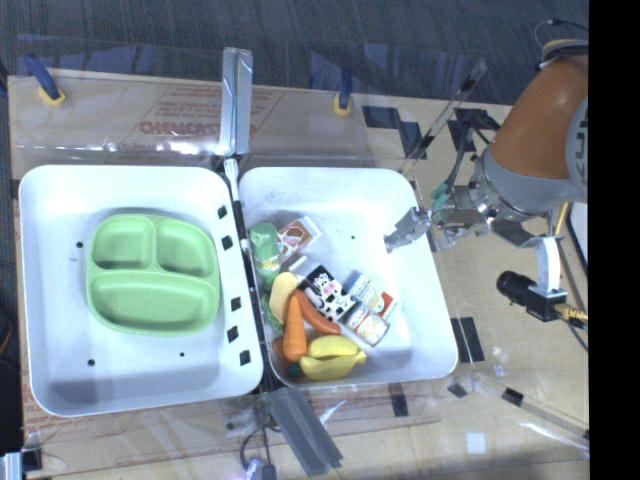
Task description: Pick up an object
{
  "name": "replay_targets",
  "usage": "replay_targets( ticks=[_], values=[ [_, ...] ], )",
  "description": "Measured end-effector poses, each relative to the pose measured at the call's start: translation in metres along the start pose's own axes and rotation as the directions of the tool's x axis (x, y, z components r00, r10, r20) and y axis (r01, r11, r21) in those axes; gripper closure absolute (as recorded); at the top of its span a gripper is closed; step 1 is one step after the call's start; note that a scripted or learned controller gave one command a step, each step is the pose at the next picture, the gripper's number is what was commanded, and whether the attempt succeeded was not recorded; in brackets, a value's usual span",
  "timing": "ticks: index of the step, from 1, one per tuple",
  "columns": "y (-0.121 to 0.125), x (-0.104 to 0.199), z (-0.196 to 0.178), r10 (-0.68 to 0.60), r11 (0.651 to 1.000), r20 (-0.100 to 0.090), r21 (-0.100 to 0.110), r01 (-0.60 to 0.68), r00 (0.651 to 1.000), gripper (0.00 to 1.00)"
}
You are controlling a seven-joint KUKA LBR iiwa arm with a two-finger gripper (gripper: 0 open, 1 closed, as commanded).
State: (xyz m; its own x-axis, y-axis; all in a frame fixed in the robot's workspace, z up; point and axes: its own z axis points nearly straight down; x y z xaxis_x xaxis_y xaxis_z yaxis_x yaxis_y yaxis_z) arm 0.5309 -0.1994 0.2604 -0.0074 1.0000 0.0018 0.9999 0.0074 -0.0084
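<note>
Left bin [60, 298] holds a green tray [155, 271]. The pickable toys are piled in the right bin [420, 308], near-left corner: carrot [293, 330], banana [330, 358]. Gripper [408, 230] sits at the bin's right rim; can't tell how its fingers stand. Approach step, I'd say: next, move left, descend. Wooden bench [500, 418], dark floor beyond.

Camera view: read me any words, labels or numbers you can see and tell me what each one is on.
Red print on the clear sheet behind the bins: mirrored and too blurred to read.
Small food packages in the right bin: printed labels, too small to read.
Green tray in the left bin: no text.
</note>
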Motion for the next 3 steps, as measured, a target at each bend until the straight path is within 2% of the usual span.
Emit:
replay_targets(
  ticks=[1, 2, 3],
  values=[
    [-0.040, 0.039, 0.135, -0.183, 0.983, -0.001, 0.001, 0.183, 0.983, 0.00],
    [-0.024, 0.067, 0.163, -0.258, 0.966, 0.010, -0.014, 0.259, 0.966, 0.00],
    [-0.024, 0.067, 0.155, -0.266, 0.964, 0.009, -0.011, 0.266, 0.964, 1.00]
  ],
)
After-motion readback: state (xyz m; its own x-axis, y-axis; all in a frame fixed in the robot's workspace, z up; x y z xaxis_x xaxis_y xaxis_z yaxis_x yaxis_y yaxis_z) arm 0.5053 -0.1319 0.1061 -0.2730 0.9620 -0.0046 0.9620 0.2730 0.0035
